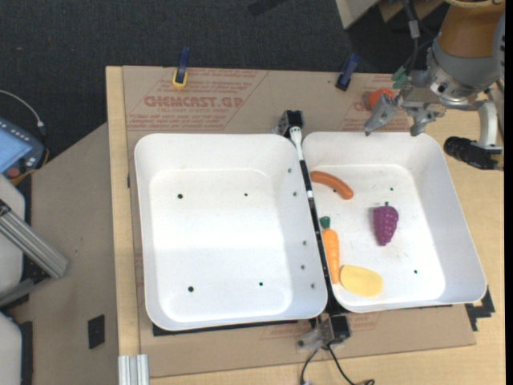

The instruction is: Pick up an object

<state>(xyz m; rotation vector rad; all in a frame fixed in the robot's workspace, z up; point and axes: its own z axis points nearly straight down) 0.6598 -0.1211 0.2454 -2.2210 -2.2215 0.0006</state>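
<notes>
Fingers spread apart and holding nothing, the gripper (398, 121) hovers above the right bin's (449, 207) far rim. Inside lie a sausage (333, 184), purple grapes (385, 224), a carrot (330, 249) (against the left wall) and a yellow chip (361, 281).

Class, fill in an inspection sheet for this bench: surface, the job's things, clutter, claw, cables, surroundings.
Surface: cardboard sheet under the left bin and the right bin.
Job's things: sausage, carrot, purple grapes and yellow piece, all in the right bin.
Clutter: yellow clamp and blue clamp on the cardboard's far edge.
Claw: claw open, above the right bin's far rim, holding nothing.
Cables: a cable trails off the near edge.
Surroundings: dark floor.
</notes>
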